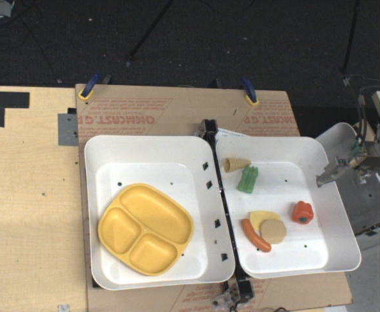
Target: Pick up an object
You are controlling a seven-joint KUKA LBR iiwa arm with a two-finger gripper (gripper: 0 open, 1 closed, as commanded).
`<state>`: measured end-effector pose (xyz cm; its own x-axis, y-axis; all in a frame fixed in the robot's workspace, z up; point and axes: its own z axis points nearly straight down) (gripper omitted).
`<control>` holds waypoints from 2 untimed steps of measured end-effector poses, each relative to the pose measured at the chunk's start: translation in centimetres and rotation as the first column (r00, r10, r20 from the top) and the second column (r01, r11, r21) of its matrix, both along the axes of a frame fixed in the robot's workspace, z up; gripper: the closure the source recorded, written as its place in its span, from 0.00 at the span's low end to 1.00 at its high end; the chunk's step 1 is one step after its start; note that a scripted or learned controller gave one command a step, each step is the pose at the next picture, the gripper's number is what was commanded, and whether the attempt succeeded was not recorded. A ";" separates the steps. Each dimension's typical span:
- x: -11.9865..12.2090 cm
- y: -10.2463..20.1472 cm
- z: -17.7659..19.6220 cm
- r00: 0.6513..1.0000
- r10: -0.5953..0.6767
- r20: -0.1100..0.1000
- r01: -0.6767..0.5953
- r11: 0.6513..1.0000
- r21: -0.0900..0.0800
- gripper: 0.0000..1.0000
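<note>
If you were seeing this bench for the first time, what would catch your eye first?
The big yellow plastic divided plate dominates the left white bin. Next come the small toy foods scattered in the right white bin: a red pepper, a green piece beside a tan cone, and an orange-red sausage touching a tan round disc. The grey arm sits at the right bin's far edge.

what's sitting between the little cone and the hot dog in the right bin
In the camera view, the green block lies just below the cone, then bare bin floor, then the yellow piece beside the hot dog.
</note>
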<state>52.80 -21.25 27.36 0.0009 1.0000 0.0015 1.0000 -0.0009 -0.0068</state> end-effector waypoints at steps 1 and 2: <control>0.1 0.0 0.3 1.000 0.001 0.006 -0.001 1.000 -0.001 0.00; 0.6 0.6 -4.2 1.000 0.002 0.003 -0.002 1.000 0.000 0.00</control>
<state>53.39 -20.69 23.15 -0.0011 1.0000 0.0011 1.0000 0.0011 -0.0042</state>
